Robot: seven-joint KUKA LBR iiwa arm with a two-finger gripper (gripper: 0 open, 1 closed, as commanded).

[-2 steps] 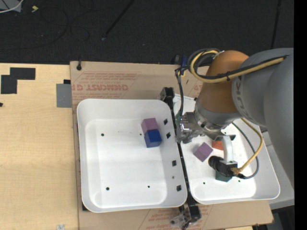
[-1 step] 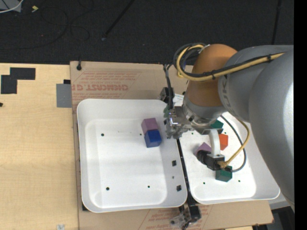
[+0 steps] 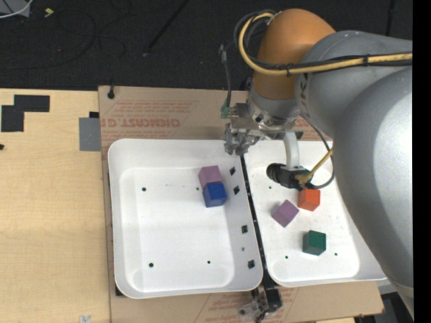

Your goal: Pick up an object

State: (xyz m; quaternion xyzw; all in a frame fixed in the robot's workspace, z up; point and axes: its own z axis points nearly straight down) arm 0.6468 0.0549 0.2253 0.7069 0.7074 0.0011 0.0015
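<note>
I'm hovering the pincer (image 3: 237,142) over the bins' back edge; can't tell its state. Nothing picked yet: I'm thinking drop straight onto one cube, clear of neighbours. Left bin (image 3: 135,247) holding touching purple block (image 3: 209,175) and blue cube (image 3: 215,194); right bin (image 3: 337,264) holding orange cube (image 3: 309,199), lilac block (image 3: 285,213), green cube (image 3: 314,242).

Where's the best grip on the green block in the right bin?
Probably straight down from above, pinching the green block across two opposite flat sides. It sits flat and apart in the right bin; the purple block and orange block lie well clear, leaving room for fingers.
</note>
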